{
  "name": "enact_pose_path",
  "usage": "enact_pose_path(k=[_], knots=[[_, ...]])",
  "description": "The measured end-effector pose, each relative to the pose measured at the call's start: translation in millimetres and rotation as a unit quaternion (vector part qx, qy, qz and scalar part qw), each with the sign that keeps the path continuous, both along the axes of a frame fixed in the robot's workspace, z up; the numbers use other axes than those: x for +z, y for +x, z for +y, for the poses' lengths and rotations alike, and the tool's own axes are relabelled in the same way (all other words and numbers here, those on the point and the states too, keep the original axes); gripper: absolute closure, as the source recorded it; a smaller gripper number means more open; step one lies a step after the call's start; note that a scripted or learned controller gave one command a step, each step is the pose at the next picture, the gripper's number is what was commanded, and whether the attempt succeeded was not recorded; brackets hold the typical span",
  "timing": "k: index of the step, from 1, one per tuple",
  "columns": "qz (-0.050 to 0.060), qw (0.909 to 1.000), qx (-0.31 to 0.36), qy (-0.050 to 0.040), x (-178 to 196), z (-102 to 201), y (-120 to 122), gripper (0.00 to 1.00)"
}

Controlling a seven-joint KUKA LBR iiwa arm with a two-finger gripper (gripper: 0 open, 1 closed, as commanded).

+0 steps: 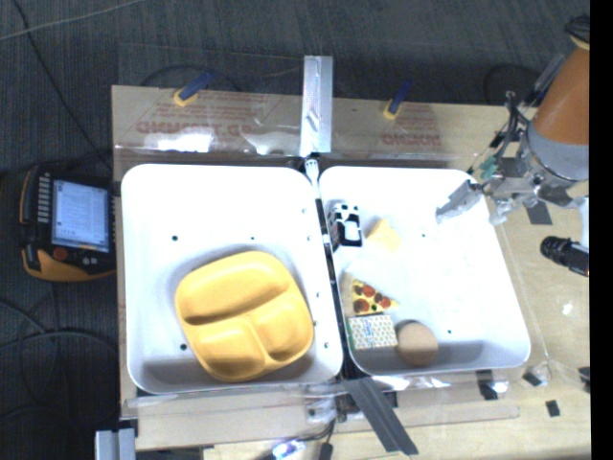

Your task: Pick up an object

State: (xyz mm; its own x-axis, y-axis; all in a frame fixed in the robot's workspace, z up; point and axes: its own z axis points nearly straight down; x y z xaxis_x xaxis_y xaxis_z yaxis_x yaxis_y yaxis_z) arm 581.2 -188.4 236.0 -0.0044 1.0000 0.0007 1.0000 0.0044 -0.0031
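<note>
Four small items crowd the left side of the right bin (498, 286), any of them a fair pick: a black-and-white toy (346, 224) against the divider, a pale yellow wedge (385, 235) just beside it, a pizza-slice toy (369, 299) nearer the front, and a patterned square block (372, 332) touching a tan ball (416, 342) at the front wall. The black-and-white toy lies with its long axis running front to back along the divider; the pizza slice points its narrow tip toward the bin's front right. Their huddle near the divider leaves the bin's right half open, likely the easier way in for the arm. The gripper (476, 195) hangs over the bin's back right corner, well apart from every item, its fingers spread and holding nothing, so no pick is yet under way. In the left bin (153, 199) a yellow divided tray (245, 313) rests tilted toward the front. A handheld control screen (69, 220) lies on the floor beyond the bench.
</note>
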Motion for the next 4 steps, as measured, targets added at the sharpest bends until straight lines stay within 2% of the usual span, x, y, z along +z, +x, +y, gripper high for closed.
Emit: enact_pose_path(k=[1,2,3,4], knots=[[0.0,0.9876,0.157,-0.0008,7,49,73,0.0],[0.0,0.9876,0.157,-0.0009,7,49,73,0.0],[0.0,0.9721,0.235,-0.0013,-51,28,87,0.0],[-0.002,0.9226,0.386,-0.0008,-14,69,88,0.0]])
